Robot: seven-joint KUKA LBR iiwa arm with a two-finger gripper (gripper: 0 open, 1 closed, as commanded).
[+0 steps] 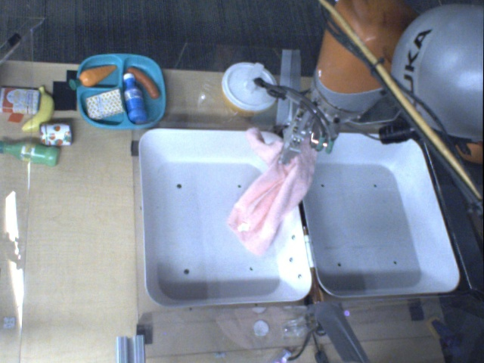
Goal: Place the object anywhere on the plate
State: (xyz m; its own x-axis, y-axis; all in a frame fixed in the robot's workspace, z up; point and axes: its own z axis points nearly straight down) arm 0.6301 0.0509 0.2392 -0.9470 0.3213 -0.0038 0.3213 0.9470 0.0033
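Observation:
A pink cloth (268,203) hangs in a long fold over the right side of the left bin (181,233), next to the divider between the bins. Its top end is bunched between the fingers of my gripper (297,148), which is shut on it; its lower end droops toward the bin floor. The plate (161,97) is a blue divided dish on the bench beyond the left bin's far left corner. It holds a toy carrot, a blue bottle, a sausage and a cracker.
The right bin (378,225) lies under the arm. A white-lidded yellow cup (246,88) stands behind the bins near the gripper. At the bench's far left are a banana (41,108), a small can (55,134), a green bottle (30,153) and a box (19,100).

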